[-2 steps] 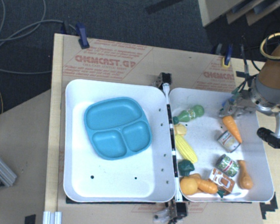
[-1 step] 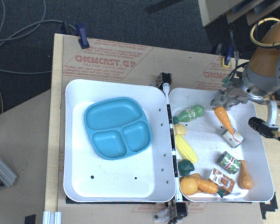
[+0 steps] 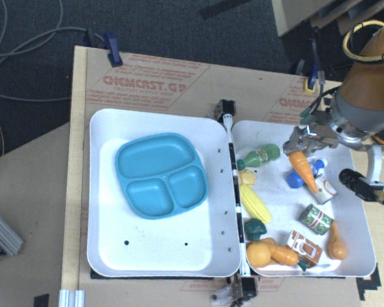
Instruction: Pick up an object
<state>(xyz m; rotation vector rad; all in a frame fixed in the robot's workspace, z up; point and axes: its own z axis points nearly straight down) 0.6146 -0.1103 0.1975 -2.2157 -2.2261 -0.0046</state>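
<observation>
Carrot (image 3: pixel 303 168) lies just under your gripper (image 3: pixel 300 146), top end touching it. You cannot tell its grip from here. Lift slowly, and watch the blue thing (image 3: pixel 294 180) beside the carrot.

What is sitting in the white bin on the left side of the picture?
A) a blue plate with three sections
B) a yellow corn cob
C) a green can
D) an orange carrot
A: the blue divided plate lies in the left bin, while the corn cob, the green can and the carrot are all over in the right bin.
</observation>
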